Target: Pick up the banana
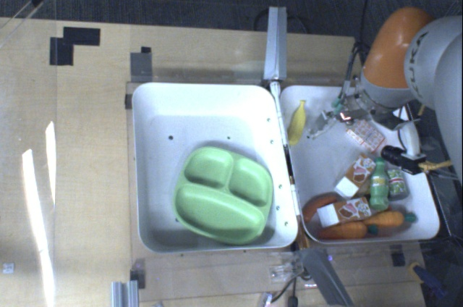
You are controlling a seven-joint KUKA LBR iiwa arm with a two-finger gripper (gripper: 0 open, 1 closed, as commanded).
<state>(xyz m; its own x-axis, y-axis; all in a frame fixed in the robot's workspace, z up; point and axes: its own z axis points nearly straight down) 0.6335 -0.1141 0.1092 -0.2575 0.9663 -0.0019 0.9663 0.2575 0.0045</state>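
You'll see the arm (419, 59) reaching in from the right, its orange band above the upper corner of the right bin (325, 175), with the gripper (329, 117) lowered into that bin's upper part; how far it is open you cannot tell at this size, and nothing shows between its fingers. The banana (297, 122) is small, plain yellow and lies lengthwise against the right bin's left wall near the top corner, just beside the gripper, on its left.

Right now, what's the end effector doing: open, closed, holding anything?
End effector: cannot be told; it sits in the right bin beside the banana, which lies against the bin's left wall.
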